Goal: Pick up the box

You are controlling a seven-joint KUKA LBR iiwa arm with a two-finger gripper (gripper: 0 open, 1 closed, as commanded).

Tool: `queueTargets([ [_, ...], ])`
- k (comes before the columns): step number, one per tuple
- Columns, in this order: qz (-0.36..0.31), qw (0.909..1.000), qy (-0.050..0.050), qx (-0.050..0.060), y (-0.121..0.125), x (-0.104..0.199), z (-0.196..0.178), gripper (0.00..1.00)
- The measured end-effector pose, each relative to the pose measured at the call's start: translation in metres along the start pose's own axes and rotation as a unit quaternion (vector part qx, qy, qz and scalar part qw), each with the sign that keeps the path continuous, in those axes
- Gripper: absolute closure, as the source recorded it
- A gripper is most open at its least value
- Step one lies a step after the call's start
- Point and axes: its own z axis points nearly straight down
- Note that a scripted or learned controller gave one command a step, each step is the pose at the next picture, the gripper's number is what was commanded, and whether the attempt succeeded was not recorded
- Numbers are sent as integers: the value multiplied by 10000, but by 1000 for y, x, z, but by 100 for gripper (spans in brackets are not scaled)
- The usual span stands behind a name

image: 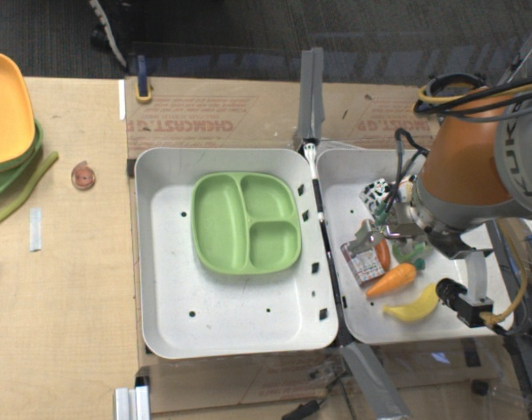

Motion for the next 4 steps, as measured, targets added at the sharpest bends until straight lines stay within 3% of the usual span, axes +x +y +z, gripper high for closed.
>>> queueTargets([
  [1,112,9999,-4,-8,36,-19,0,0],
  [2,80,10000,-3,-11,39,-7,0,0],
  [3,189,9998,-3,-2,7,-2,0,0],
  [4,203,9998,-3,-5,18,1,0,0],
])
